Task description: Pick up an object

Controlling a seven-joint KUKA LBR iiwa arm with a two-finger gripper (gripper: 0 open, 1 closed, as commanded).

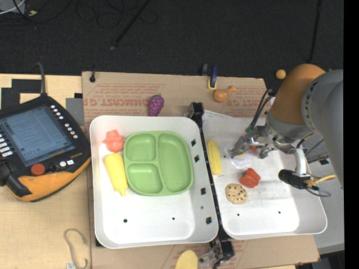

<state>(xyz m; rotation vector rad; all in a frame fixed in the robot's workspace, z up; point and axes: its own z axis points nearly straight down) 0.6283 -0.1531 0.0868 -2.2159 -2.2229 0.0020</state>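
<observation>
Over the right bin, the gripper hung low near the back, just above a clear wrapper; whether it was apart or together I could not tell. Nothing showed in its grip, so by my reading the pick was not yet done. Candidates lay close by: a red pepper just in front, a cookie nearer the front rim, and a corn cob along the left wall. Closing on one and lifting remained.
</observation>
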